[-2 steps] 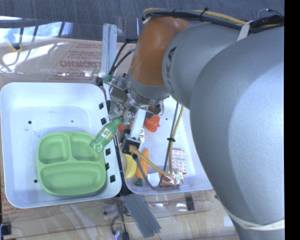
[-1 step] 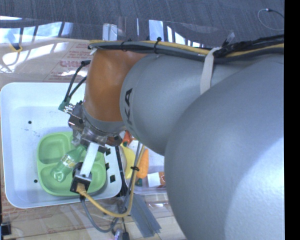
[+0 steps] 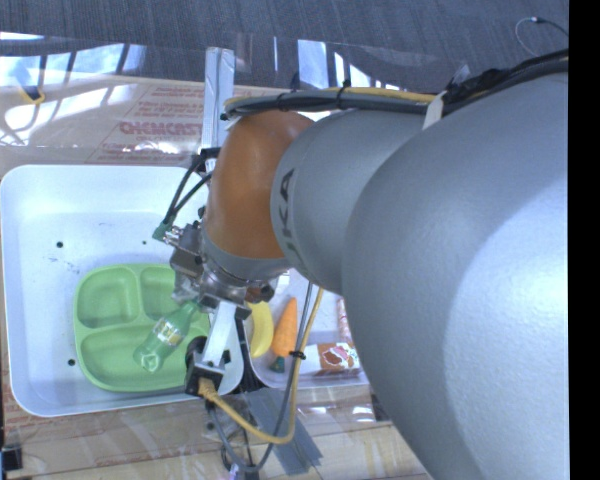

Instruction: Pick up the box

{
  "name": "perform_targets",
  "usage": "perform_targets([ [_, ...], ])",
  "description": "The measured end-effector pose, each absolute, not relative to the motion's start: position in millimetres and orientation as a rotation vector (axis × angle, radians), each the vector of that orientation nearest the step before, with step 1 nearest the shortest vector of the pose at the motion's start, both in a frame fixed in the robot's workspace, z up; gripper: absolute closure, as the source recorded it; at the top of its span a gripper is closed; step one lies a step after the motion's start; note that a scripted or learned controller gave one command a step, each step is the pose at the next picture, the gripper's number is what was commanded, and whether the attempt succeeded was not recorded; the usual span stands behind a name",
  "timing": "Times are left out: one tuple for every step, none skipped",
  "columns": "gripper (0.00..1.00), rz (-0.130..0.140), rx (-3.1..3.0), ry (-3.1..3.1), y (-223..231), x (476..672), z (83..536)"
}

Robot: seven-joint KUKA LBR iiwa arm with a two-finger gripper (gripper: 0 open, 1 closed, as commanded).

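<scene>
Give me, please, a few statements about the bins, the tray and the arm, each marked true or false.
1. A green tray lies in the left bin. True.
2. A clear bottle lies on the tray. True.
3. The tray is a single open dish. False: it is split into compartments.
4. A banana and a carrot lie side by side, right of the tray. True.
5. The arm reaches in from the view's left. False: it comes from the right.
6. The band above the wrist is blue. False: the band is orange.
</scene>
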State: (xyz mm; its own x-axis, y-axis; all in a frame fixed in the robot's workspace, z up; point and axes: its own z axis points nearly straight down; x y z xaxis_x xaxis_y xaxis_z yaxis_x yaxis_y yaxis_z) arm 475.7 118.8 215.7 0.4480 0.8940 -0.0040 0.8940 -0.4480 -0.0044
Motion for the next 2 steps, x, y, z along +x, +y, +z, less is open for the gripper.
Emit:
perform_targets([
  [1.0,0.003,-2.465,-1.945,194.0,517.6,355.0],
  [1.0,0.012,-2.405,-2.017,218.7,542.0,220.7],
])
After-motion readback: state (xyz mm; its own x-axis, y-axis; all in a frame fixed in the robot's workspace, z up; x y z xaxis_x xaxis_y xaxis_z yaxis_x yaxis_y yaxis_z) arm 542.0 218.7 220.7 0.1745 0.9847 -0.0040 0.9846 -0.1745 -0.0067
